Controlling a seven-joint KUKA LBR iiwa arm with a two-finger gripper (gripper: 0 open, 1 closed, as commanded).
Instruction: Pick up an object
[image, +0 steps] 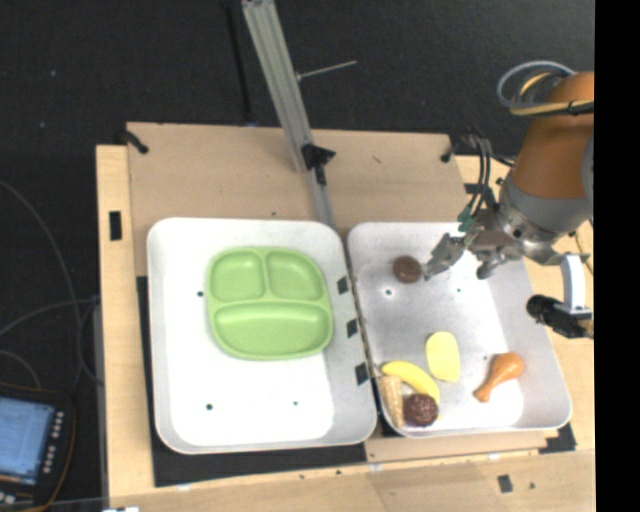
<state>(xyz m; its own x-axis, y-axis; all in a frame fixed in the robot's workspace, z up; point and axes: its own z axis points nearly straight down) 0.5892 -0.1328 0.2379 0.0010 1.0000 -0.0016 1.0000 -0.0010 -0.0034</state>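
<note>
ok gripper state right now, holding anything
gripper: open, holding nothing, fingers spread over the right bin beside the brown ball

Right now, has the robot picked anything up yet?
Not yet. Done: the claw has reached into the right bin and sits beside the brown ball. In hand: nothing shows between its fingers. Left: grabbing and lifting something. The banana, yellow slice, orange drumstick and dark ball all lie in that bin, and the green plate rests in the left bin.

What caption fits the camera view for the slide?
Gripper open above right bin, beside a brown ball; green divided plate in left bin.
</note>
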